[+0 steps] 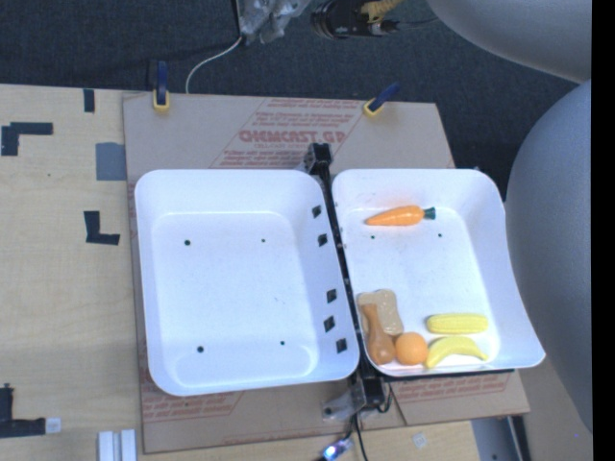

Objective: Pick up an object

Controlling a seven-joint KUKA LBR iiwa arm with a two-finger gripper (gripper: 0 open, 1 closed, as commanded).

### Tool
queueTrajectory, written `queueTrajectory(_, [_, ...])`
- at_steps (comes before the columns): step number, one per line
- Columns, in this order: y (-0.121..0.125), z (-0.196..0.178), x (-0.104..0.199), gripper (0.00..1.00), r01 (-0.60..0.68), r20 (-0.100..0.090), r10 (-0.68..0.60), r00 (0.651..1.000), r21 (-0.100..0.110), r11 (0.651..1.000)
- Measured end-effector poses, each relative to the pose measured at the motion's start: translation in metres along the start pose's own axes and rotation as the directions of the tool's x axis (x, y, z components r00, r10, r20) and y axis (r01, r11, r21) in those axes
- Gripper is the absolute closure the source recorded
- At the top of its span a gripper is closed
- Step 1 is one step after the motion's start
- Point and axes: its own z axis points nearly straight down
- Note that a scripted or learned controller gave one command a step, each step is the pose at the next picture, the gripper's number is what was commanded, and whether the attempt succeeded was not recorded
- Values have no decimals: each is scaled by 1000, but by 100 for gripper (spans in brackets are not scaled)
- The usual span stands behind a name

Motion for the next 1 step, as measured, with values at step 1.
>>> queueTrajectory(1, [0,-10,1,100,2,1,-2,1000,1,1000])
